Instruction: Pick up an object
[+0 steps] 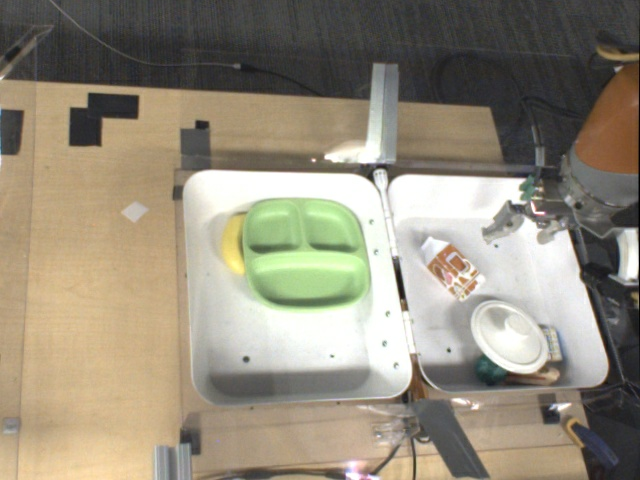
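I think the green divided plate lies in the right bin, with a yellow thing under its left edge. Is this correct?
Not quite. The camera view shows the green divided plate in the left bin, not the right bin. The yellow thing does peek out from under its left edge.

Green divided tray [304,251] over yellow item [232,245]; orange-white patterned packet [453,268]; white lid [508,334]; white bins [215,338].

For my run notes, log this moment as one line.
hand: over right bin, holding nothing | orange packet, white bowl: right bin | green tray: left bin
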### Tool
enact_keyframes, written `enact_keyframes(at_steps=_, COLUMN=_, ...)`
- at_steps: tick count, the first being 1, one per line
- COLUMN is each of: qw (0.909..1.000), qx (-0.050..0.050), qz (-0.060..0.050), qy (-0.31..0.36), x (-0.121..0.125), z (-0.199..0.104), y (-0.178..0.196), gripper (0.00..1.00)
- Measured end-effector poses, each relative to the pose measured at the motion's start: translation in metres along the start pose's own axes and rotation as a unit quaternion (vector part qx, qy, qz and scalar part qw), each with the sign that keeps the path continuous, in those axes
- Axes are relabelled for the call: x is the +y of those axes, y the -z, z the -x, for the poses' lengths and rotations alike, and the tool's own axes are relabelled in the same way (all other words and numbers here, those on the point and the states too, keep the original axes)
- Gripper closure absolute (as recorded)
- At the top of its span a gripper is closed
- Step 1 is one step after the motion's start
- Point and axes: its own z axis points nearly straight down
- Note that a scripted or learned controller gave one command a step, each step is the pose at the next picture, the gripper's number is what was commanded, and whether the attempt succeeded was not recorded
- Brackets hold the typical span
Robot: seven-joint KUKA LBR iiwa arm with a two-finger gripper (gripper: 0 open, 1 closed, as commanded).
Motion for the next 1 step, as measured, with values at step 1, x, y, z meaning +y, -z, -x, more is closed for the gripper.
enact_keyframes(at_steps=1, qw=0.9965, qx=0.0, qz=0.013, qy=-0.082, x=0.0192, z=-0.0608, y=-0.0736, gripper=0.0)
